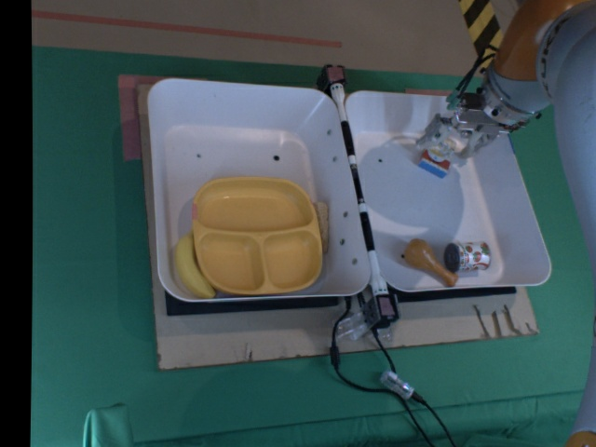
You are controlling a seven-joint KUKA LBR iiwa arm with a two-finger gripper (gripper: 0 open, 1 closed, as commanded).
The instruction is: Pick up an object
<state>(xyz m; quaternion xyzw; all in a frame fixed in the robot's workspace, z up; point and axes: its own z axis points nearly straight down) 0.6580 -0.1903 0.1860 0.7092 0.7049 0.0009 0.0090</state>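
Fingers of your two-finger gripper (453, 138) pinch a small white packet with a red-and-blue label (434, 163), lifted over the right shallow white bin (521, 222); its label end hangs just below the fingertips.

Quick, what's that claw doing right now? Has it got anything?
Gripper: closed on a small red, white and blue packet, over the right bin.
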